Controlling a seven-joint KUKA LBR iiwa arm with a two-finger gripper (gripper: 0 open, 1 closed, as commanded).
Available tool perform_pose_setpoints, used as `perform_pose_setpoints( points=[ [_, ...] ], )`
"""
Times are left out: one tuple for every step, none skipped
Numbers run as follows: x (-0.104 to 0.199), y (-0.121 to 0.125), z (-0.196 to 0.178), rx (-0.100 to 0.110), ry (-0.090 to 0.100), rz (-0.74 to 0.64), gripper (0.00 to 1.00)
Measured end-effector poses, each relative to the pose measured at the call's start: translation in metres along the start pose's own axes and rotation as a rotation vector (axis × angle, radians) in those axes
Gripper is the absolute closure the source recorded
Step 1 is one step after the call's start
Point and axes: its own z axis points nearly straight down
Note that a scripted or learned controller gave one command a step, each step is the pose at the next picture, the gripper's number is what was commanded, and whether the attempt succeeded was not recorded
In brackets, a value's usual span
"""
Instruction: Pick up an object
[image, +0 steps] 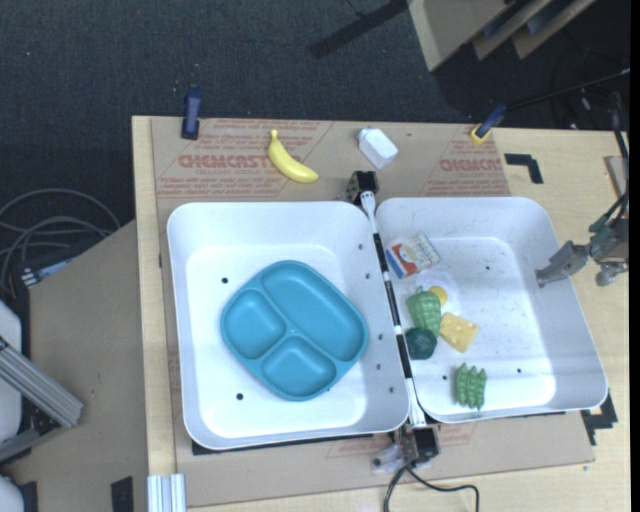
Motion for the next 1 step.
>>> perform_pose_setpoints(
  points=[
    [0.0690, 0.0511, 0.1029, 0.002, 0.002, -0.001, 0.00]
  ],
)
